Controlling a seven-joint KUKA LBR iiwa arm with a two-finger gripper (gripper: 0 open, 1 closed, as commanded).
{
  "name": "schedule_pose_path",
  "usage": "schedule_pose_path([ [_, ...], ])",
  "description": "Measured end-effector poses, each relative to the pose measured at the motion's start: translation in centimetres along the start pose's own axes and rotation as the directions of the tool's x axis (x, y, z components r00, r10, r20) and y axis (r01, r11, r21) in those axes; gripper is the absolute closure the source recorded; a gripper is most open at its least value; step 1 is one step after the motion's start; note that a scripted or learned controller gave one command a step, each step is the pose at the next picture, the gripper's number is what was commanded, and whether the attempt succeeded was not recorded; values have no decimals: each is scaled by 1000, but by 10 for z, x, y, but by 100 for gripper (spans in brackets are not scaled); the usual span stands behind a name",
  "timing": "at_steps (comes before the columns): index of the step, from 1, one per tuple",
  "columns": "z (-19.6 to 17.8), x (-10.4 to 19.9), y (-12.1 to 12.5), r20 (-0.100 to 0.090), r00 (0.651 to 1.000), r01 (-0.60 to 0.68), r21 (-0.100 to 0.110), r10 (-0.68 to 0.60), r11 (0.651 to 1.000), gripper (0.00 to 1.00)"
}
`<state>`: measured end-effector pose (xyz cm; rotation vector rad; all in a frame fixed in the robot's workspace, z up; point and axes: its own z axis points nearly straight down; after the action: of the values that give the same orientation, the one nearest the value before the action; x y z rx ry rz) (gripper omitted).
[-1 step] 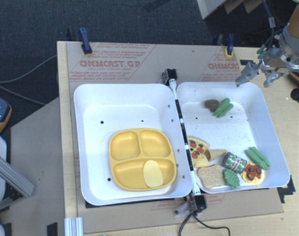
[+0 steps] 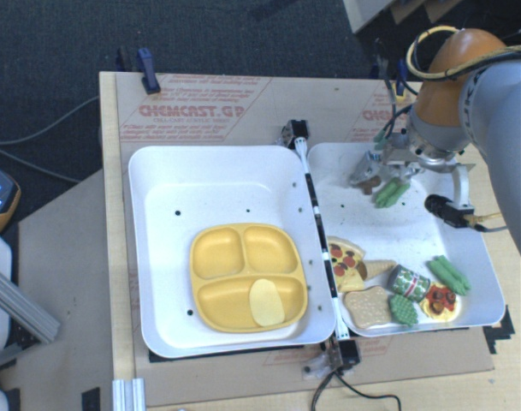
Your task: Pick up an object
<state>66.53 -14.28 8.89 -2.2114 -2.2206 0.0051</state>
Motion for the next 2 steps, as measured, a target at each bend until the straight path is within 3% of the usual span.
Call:
schedule_pose_path([
  [1,-21,-3,2,5,1000,-1,-13,1,1000,100],
  [2,-190,-87,1,16,1000,-10,-29,10,1000,100],
])
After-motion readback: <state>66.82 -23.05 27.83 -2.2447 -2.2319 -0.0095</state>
